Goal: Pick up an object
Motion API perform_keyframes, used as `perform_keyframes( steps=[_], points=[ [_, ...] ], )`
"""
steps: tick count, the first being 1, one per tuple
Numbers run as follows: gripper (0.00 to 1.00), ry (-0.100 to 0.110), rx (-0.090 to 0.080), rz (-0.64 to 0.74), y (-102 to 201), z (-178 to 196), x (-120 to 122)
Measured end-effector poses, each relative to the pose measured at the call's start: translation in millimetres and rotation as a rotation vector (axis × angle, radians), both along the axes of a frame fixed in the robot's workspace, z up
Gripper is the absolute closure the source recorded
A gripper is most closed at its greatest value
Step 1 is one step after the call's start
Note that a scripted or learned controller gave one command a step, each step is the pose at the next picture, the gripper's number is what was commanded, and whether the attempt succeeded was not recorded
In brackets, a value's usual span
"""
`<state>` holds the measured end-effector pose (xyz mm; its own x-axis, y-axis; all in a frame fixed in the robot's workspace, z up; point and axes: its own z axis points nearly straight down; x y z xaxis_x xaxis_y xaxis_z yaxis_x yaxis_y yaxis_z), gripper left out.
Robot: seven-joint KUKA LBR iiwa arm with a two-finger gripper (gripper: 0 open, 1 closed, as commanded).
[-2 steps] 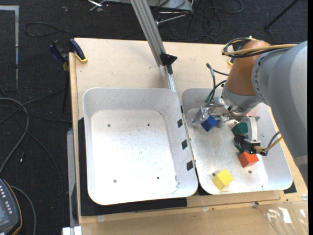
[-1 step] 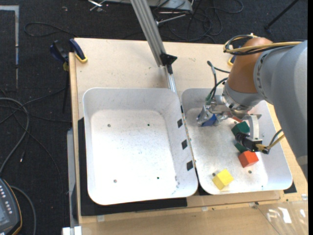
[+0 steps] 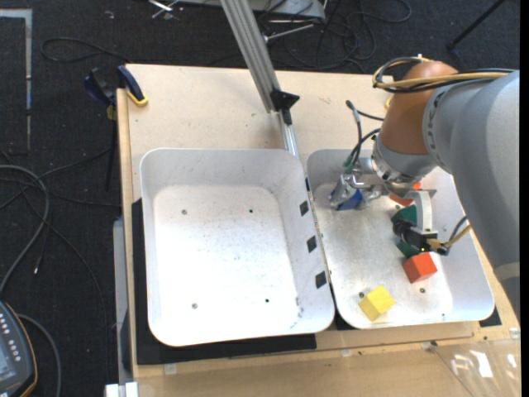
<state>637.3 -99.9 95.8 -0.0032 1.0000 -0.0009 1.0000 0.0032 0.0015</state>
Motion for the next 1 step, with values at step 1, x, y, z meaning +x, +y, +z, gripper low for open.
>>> perform_keyframes(
  steps=[1],
  points=[
    [1.0, -0.006, -0.001, -0.001, 1.9, 104.7, -15.3]
  ],
)
